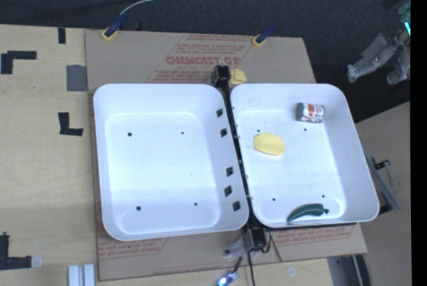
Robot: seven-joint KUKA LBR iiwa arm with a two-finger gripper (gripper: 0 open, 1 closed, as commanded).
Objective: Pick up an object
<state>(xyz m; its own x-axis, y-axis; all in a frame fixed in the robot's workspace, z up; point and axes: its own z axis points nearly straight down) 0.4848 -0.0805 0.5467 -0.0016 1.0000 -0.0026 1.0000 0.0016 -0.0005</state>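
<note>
Three objects lie in the right bin (347, 145). A small red and white can (310, 113) rests on its side near the back right corner. A flat yellow piece (269, 144) sits left of the middle. A dark green pepper (307, 213) hugs the front wall. My gripper (379, 65) is outside the bin, above the dark floor at the view's upper right, well apart from all three objects. It shows as pale grey parts, blurred and partly cut off by the edge.
The left bin (110, 145) adjoins the right one along a black clipped seam (230, 151). Both stand on a cardboard sheet (200, 58) clamped at the back. A cable (150, 1) runs across the dark floor behind.
</note>
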